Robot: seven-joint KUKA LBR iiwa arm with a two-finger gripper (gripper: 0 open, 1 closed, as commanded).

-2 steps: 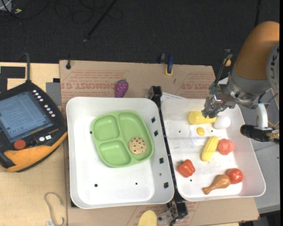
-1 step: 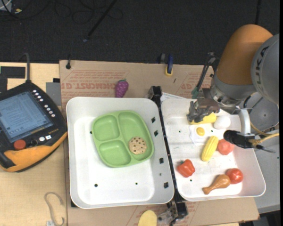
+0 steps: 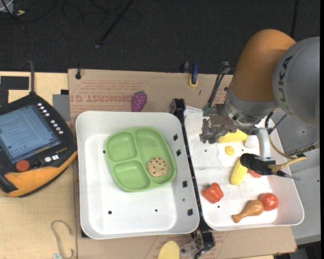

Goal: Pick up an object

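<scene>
My gripper hangs low over the far left corner of the right bin. Just right of it lie a yellow wedge and a fried egg. Further toward the front are a corn cob, a red pepper, a tomato and a chicken drumstick. A small red piece peeks out beside the corn. Nothing shows in the gripper's grasp.
The left bin holds a green divided plate with a cookie in one compartment. A purple item lies behind the bins, a yellow item in front. A control pendant sits at the left.
</scene>
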